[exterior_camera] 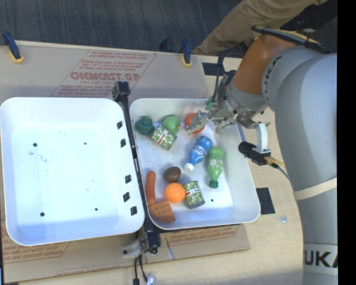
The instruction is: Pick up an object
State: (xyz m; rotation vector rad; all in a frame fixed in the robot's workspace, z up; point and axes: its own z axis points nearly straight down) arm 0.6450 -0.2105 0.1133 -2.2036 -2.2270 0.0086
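The right bin (244, 190) holds several small items. A red and orange object (193, 122) lies near its far edge, and my gripper (210, 115) hangs right beside it on its right, low over the bin's far right corner. A blue bottle (199, 151) and a green bottle (216, 165) lie just in front of the gripper. Further left are a green labelled bottle (166, 133) and a dark green lump (144, 124). Whether the gripper touches the red object is unclear.
Near the bin's front lie a brown ball (172, 174), an orange ball (175, 192), a green can (194, 195), an orange sausage shape (151, 187) and a brown wedge (163, 211). The left bin (12, 117) stands beside it, joined by a black divider (128, 144).
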